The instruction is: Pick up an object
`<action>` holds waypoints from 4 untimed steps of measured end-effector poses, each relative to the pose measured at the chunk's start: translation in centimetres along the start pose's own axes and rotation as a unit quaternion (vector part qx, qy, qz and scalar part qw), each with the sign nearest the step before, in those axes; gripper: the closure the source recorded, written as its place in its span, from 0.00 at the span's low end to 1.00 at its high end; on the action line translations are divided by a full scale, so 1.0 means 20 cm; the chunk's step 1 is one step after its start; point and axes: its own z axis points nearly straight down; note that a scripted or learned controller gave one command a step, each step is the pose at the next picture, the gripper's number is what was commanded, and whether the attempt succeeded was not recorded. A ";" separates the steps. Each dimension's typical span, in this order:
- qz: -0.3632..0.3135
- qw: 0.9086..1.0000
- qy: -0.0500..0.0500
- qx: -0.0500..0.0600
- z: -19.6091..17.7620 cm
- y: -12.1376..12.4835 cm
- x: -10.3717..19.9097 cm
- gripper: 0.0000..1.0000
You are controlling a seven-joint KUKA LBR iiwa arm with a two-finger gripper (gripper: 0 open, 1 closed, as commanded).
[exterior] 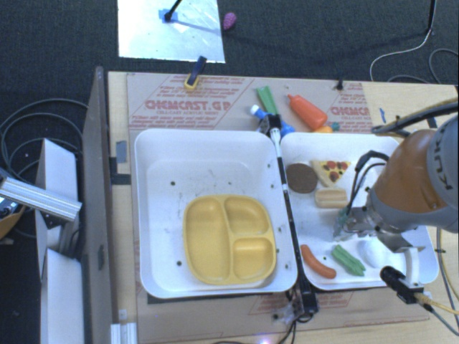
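The grey arm with its orange band (405,174) reaches in from the right and hangs over the right-hand shallow white bin (308,282), its wrist covering that bin's right half. The pincer (349,224) sits low over the middle of this bin, just above a green pod-shaped toy (348,259); whether it is wide, narrow or holding anything cannot be told, since the wrist hides it. Beside the green pod lies an orange-red sausage-shaped toy (318,261), near the bin's front edge, and a small white rounded object (373,253) rests just right of the pod. Further back in the same bin are a dark brown round disc (301,178), a toy pizza slice with red spots (332,169) and a pale tan block (330,198), the last just left of the pincer. The left-hand shallow white bin (165,163) holds a yellow plastic tray with three compartments (229,239). On the desk (215,102) behind the bins lie an orange carrot-shaped toy (307,112) and a green stick-like toy (267,100).
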 end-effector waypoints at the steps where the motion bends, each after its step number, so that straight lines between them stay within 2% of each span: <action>1: 0.004 1.000 -0.006 -0.003 -0.40 0.08 -0.50 1.00; 2: -0.004 1.000 0.000 0.001 -0.21 0.13 -0.14 1.00; 3: -0.002 1.000 -0.001 -0.001 -0.64 0.03 -0.07 1.00; 4: -0.001 1.000 -0.001 0.001 -0.61 0.03 -0.08 0.00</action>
